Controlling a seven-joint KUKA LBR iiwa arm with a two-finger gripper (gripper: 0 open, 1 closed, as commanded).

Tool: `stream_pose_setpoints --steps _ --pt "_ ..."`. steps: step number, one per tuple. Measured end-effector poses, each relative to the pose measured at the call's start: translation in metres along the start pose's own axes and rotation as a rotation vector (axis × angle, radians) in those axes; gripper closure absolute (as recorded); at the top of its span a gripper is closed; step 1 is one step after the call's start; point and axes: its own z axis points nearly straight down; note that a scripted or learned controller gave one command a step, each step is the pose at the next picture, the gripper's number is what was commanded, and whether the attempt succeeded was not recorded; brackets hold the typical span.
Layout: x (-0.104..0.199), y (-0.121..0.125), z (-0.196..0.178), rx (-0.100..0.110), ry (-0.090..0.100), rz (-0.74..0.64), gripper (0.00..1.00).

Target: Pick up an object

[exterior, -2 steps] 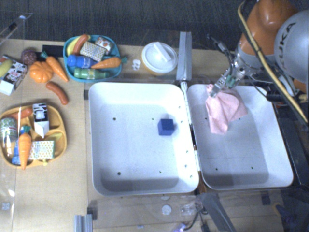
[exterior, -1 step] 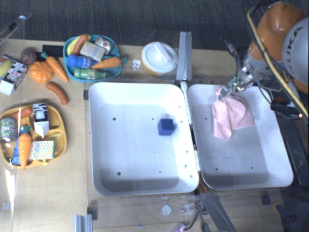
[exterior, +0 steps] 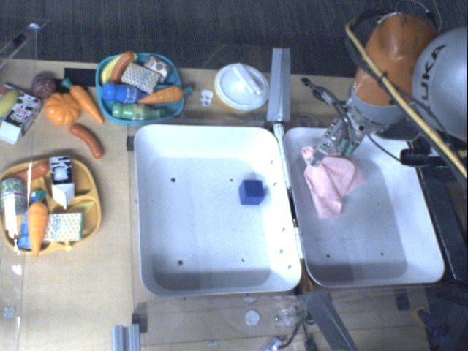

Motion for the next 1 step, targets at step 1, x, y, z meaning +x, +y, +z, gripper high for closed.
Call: stream_pose_setpoints --steps 1 --pt "0.0 0.0251 -0.001 -0.002 -0.003 -0.14 1.0"
